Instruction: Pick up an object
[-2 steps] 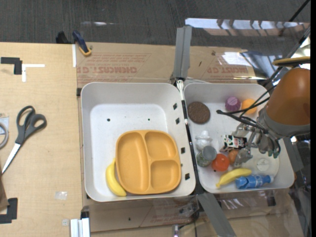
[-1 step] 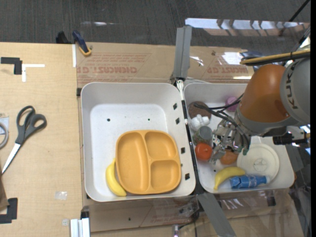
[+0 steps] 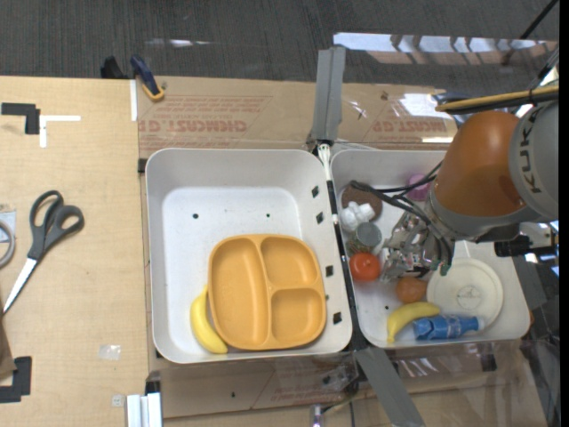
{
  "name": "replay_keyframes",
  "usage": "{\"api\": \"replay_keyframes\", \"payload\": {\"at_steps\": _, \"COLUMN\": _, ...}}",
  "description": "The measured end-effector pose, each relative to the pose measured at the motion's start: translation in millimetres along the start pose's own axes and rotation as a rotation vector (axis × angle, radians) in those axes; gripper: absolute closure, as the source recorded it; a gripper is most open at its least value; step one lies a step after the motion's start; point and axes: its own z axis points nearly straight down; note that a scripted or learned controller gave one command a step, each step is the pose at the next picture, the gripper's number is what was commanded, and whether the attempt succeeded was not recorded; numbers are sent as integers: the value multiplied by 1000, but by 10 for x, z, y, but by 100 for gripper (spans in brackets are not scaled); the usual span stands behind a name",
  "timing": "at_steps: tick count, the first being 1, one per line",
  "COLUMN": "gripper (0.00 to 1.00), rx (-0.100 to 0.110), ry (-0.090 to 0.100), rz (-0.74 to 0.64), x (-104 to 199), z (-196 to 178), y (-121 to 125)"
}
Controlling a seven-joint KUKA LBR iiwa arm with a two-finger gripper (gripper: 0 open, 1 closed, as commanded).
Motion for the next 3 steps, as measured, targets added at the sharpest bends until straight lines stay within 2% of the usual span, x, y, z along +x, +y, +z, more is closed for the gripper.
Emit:
{"api": "replay_keyframes", "payload": {"at_steps": 1, "gripper": 0, "rx": 0, "ry": 0, "rz": 0, "x": 0, "z": -1, "y": 4}}
{"api": "replay_keyframes", "payload": {"at_steps": 2, "gripper": 100, "rx": -1, "ry": -4, "rz": -2, "x": -16, "z": -99, "y": 10}}
{"api": "replay_keyframes", "payload": {"at_steps": 3, "gripper": 100, "rx": 2, "ry": 9, "rz": 194, "x": 618, "z": -890, "y": -59}}
